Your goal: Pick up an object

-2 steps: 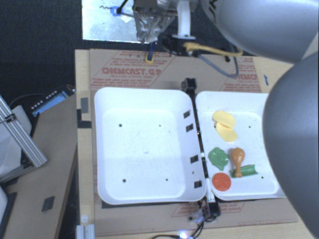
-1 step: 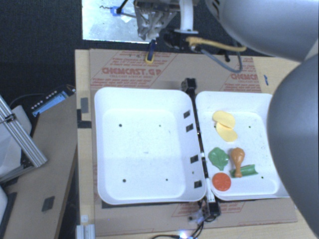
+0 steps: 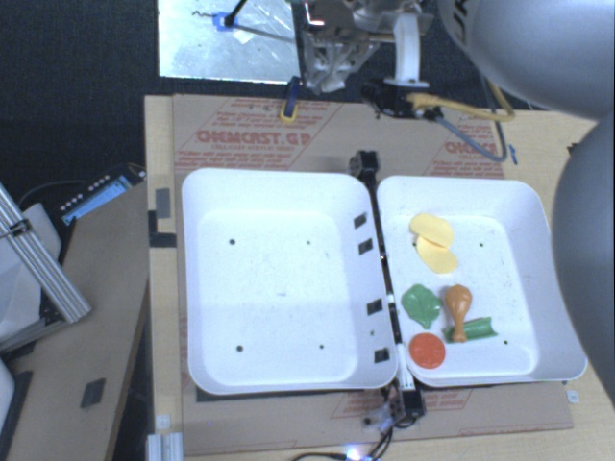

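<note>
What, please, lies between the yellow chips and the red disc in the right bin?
In the camera view, a green leaf and a brown drumstick lie between the yellow chips and the red disc.

Gripper (image 3: 325,70) high above bench; toy foods (image 3: 442,296) in right bin (image 3: 538,257).

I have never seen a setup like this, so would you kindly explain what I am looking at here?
One camera looks down at a slant on a bench. The big grey shape at the upper right is a robot arm; its gripper hangs above the far edge of the bench, away from the bins. Two shallow white bins sit side by side. The right bin holds toy food: two yellow slices, a green leaf, a brown drumstick, a green stick and a red disc. The left bin sits beside it.
</note>
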`<state>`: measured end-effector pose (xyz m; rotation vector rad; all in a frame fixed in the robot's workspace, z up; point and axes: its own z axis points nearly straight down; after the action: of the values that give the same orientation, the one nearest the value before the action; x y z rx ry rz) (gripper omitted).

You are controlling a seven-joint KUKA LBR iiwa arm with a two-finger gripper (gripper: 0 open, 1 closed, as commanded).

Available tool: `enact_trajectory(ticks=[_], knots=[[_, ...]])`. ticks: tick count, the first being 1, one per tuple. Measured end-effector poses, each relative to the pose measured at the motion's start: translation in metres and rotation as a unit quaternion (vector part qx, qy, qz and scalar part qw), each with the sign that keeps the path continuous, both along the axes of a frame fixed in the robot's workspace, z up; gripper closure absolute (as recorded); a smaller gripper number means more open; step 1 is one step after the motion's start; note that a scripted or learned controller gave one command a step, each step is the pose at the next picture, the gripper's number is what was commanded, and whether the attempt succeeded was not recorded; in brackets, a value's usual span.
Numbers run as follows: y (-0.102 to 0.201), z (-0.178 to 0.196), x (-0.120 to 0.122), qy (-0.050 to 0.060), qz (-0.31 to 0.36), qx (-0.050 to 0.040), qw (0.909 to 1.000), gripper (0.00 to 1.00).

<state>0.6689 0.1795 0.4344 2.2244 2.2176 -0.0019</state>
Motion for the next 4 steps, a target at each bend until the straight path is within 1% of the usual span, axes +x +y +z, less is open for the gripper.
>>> enact_trajectory(ticks=[2,3,4], knots=[[0.056,0.005,-0.001,-0.002,0.005,0.0019,1.0000,1.00],[0.055,0.025,-0.001,-0.002,0.004,0.0015,1.0000,1.00],[-0.037,-0.006,0.000,0.000,-0.002,-0.0008,1.0000,1.00]])
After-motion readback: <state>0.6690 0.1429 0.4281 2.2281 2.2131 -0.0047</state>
